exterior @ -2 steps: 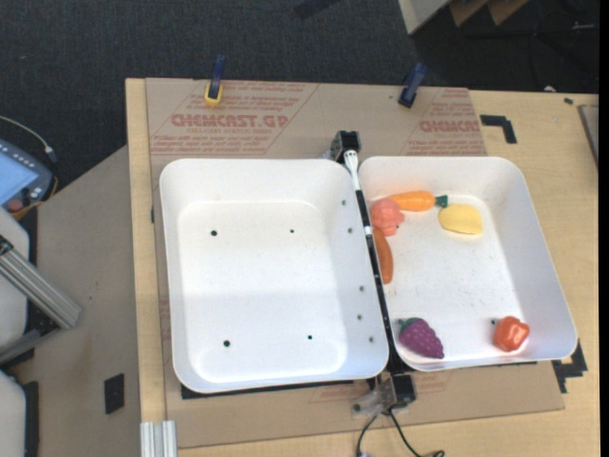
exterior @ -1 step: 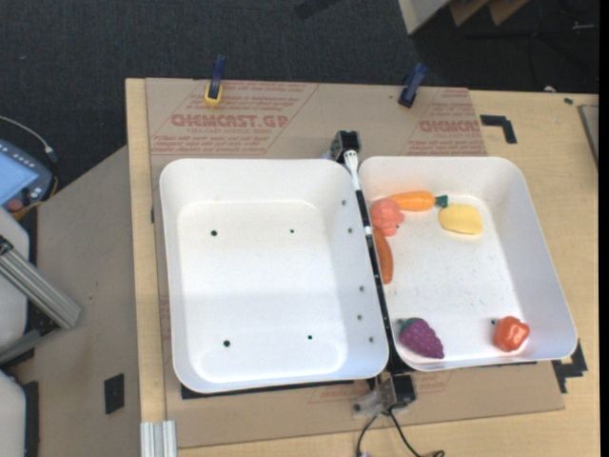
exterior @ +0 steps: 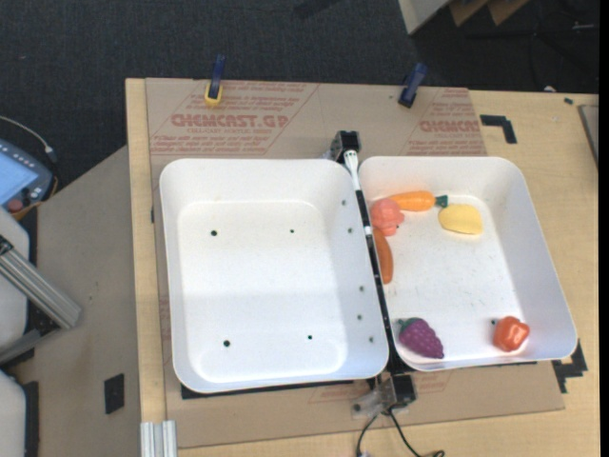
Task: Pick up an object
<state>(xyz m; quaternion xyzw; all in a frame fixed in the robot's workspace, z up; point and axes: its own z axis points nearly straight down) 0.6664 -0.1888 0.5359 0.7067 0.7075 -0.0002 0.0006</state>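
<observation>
Claw state: cannot tell. Candidates all in right bin (exterior: 533,217). Best bet looks like the lemon (exterior: 461,219): clear of the walls, just beside the carrot (exterior: 414,200) tip. Skip the pink fruit (exterior: 385,215), touching the carrot and close against the divider. Grapes (exterior: 420,337) and pepper (exterior: 511,333) near the front wall, tight clearance. Probably slick bin floor, so come straight down. Cardboard sheet (exterior: 143,255) under both bins, clamp (exterior: 216,81) at the back.

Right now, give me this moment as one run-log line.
right bin: carrot, lemon, peach, grapes, red pepper | nothing picked yet
</observation>
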